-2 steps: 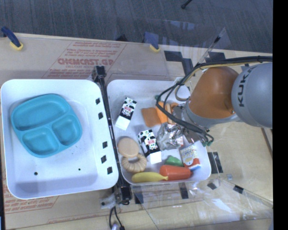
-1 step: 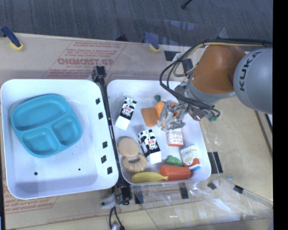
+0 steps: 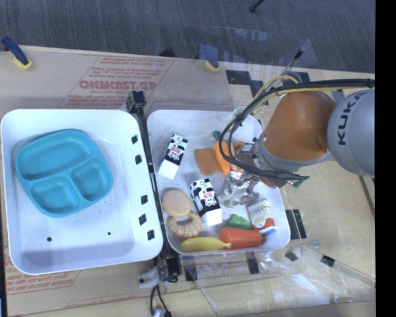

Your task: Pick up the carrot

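The carrot [image 3: 221, 156] is a slim orange piece with a small green top. It lies in the back middle of the right bin [image 3: 185, 121], partly hidden by cables and the arm's wrist. My gripper [image 3: 241, 187] hangs low over the middle of that bin, just to the right of and in front of the carrot. Nothing shows clearly between its jaws.
Around the gripper lie an orange wedge [image 3: 204, 161], two cow-print cartons [image 3: 175, 154] [image 3: 204, 197], a round biscuit [image 3: 177, 203], a ring-shaped pastry [image 3: 185, 226], a banana [image 3: 204, 244], a red vegetable with green leaves [image 3: 243, 237] and a small bottle [image 3: 260, 215]. The left bin [image 3: 26, 243] holds a blue divided plate [image 3: 63, 170].
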`<act>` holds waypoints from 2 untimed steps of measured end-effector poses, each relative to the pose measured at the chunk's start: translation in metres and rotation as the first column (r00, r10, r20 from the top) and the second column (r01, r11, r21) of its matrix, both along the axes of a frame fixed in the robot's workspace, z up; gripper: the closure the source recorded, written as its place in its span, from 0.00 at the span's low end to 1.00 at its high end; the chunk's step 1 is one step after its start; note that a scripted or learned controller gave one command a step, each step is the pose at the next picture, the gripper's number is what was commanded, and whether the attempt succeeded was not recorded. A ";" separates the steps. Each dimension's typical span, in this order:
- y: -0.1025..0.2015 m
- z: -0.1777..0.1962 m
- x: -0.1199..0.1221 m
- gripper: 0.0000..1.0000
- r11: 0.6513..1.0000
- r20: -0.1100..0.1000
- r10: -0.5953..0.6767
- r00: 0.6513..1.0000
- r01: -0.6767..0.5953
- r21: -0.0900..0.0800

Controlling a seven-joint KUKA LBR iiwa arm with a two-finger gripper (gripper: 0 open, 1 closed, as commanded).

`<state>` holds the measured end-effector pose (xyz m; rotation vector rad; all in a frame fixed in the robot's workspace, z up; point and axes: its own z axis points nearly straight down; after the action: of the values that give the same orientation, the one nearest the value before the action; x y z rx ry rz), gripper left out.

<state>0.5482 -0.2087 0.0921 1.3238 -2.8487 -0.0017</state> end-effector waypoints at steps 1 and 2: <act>0.026 0.045 -0.008 1.00 0.988 0.006 0.153 0.988 -0.153 -0.001; 0.020 0.003 0.006 1.00 0.673 0.004 0.740 0.673 -0.740 0.001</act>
<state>0.5546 -0.1885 0.0948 2.3657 -2.0724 -0.0020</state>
